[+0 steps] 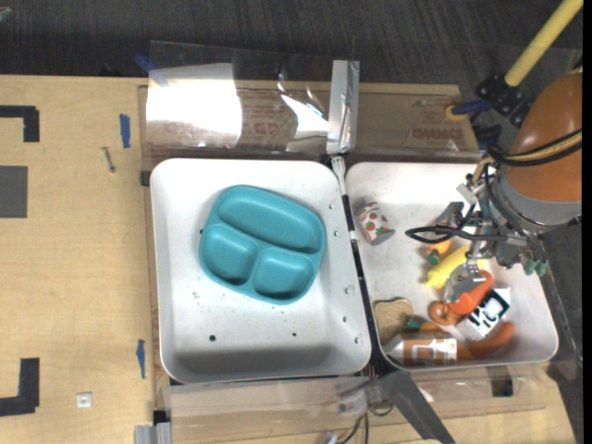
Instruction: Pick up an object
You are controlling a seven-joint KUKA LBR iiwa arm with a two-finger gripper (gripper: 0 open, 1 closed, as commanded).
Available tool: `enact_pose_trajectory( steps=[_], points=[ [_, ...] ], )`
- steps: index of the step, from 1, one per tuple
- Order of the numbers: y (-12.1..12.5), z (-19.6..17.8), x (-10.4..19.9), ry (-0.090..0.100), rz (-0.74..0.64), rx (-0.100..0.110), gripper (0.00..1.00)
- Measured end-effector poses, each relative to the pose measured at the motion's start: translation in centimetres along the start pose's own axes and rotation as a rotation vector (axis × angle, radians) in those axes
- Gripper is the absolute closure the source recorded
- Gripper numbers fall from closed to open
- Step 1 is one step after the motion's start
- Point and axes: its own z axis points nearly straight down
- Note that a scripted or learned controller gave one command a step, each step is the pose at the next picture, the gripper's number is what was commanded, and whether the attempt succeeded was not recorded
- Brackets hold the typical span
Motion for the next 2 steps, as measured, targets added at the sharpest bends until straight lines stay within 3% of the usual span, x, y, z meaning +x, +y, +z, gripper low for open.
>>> enact_pose_trajectory(
  steps=[1, 2],
  points=[
    [-3.8, 7.4, -3.2, 0.009, -0.067, -0.002, 0.0],
    [-4.7, 12.8, -4.4, -0.005, 0.017, 0.001, 0.0]
  ],
)
